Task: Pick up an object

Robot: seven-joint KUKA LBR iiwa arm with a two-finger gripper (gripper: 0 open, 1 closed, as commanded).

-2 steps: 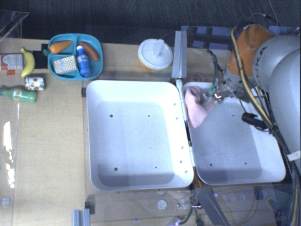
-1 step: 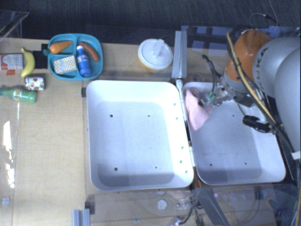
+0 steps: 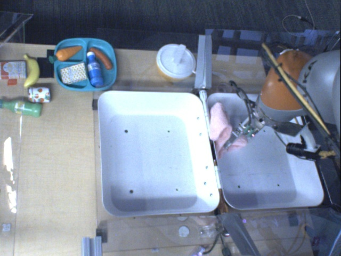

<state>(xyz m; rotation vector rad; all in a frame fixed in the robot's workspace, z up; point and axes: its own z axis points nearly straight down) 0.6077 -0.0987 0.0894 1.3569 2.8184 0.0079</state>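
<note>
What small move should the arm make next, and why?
Probably a short descent onto the pink cloth. The tool sits at the cloth's right edge in the right bin, beside its left wall, but the view does not show the cloth between the fingers, so no grasp is confirmed.

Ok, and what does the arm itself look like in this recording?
The arm is a bulky, rounded grey body with a glossy orange band above the wrist. Below it sits a darker grey wrist section, and thin black cables loop beside it towards the small, dark metal gripper.
</note>
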